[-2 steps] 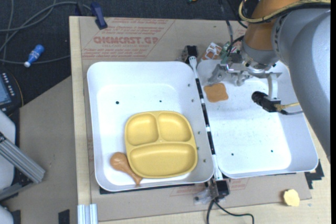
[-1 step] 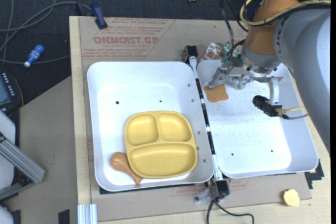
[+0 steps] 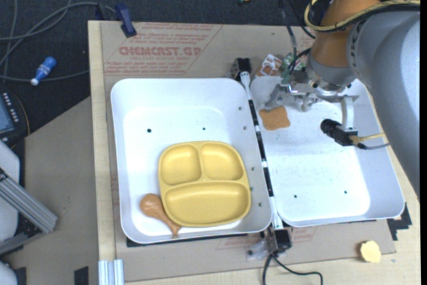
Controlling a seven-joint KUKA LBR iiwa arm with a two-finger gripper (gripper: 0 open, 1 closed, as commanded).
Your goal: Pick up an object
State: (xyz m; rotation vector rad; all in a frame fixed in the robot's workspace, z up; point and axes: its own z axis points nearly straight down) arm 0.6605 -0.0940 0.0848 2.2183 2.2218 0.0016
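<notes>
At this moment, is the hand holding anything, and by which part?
Cannot be told. The hand sits just above the brown flat piece in the right bin; no hold shows.

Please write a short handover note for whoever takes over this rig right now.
Tool: low over the far left corner of the right bin; finger state unreadable.
Things: tan flat piece in the right bin just below the tool; yellow divided plate and orange spoon-like toy in the left bin.
Done: nothing visibly lifted.
Left: grasp and lift one object, likely the tan piece.
</notes>
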